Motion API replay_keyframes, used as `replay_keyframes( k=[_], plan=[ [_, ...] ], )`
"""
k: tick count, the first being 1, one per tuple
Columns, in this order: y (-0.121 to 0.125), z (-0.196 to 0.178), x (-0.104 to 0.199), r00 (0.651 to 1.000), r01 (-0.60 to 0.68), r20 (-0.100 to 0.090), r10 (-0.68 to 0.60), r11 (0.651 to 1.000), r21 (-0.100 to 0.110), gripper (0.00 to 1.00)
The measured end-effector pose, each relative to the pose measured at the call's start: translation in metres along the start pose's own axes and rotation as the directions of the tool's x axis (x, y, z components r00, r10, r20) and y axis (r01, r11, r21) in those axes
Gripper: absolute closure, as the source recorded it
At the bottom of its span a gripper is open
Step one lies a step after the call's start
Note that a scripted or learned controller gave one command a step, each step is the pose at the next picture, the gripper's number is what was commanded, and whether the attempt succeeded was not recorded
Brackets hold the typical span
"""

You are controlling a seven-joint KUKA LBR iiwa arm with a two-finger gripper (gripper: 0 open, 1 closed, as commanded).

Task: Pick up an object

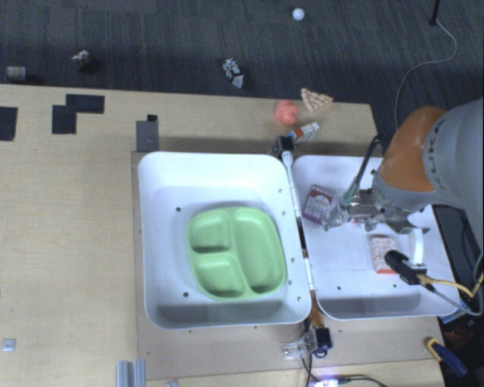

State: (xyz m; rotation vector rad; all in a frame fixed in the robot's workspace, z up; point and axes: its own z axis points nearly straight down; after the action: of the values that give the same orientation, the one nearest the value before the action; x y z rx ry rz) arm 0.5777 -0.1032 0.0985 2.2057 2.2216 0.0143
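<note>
The grey arm with its orange band (412, 151) reaches in from the right over the right-hand shallow white bin (355, 302). Its pincer (336, 218) hangs low in the upper left part of that bin. Whether the pincer is released or clenched cannot be told from this angle, because its tip is a blur of pale metal.

Just left of that tip lies a small maroon and white foil packet (318, 202), close to the wall next to the other bin. Whether packet and pincer touch cannot be told either. A second small packet, white with red print (380, 249), lies flat on the bin floor on the near side of the wrist, apart from the first.

The left-hand shallow white bin (162, 227) holds a pale green plastic tray divided into compartments (236, 251), lying flat a little right of the middle.

On the tan wooden counter (68, 249) behind the bins sit a pink ball (286, 112), a tan triangular piece (316, 99) and a small orange and white tube (306, 132) — all near where the bins' far corners meet. A grey block (147, 134) stands at the left bin's far left corner, and black square patches (83, 106) mark the counter further left. A small white ball (298, 13) lies on the dark carpet beyond.
</note>
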Motion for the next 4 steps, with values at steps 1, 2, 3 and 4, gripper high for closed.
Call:
replay_keyframes(
  k=[1, 2, 3, 4],
  plan=[
    [-0.033, 0.011, 0.016, 1.000, -0.005, 0.001, 0.005, 1.000, 0.004, 0.00],
    [-0.031, -0.001, 0.016, 1.000, -0.003, 0.001, 0.003, 1.000, -0.001, 1.00],
    [-0.076, 0.010, -0.040, 1.000, -0.005, 0.003, 0.005, 1.000, 0.003, 1.00],
    [-0.077, 0.010, -0.039, 1.000, -0.005, 0.002, 0.005, 1.000, 0.004, 0.00]
  ],
)
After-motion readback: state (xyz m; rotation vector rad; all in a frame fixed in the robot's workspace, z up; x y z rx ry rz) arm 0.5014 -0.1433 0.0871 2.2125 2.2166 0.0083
